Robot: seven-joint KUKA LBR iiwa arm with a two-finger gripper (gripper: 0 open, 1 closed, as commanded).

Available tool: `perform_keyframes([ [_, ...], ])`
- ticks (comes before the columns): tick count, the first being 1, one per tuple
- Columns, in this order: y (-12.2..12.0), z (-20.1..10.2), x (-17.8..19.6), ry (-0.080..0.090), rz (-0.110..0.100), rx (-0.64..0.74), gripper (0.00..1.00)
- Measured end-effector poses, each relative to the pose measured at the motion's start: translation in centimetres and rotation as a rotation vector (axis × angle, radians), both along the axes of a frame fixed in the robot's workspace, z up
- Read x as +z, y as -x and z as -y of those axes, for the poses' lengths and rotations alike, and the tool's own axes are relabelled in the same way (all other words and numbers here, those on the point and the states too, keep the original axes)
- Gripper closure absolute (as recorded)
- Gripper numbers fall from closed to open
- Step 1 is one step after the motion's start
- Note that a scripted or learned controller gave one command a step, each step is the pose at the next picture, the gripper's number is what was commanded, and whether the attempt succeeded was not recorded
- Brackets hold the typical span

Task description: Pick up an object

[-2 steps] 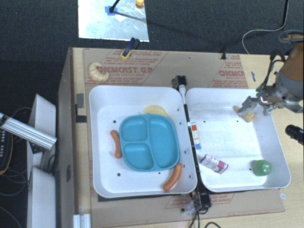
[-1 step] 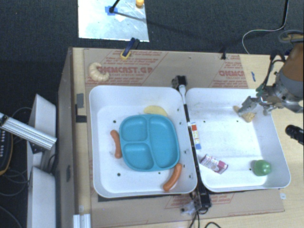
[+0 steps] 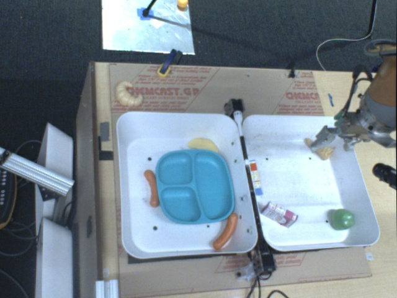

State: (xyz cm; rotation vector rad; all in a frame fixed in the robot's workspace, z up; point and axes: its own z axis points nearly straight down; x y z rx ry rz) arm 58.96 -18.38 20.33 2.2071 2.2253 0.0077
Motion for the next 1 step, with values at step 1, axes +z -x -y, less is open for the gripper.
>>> perform_keyframes([
  [1,0.00,0.00,0.00,0.000,0.000,0.000,0.00],
])
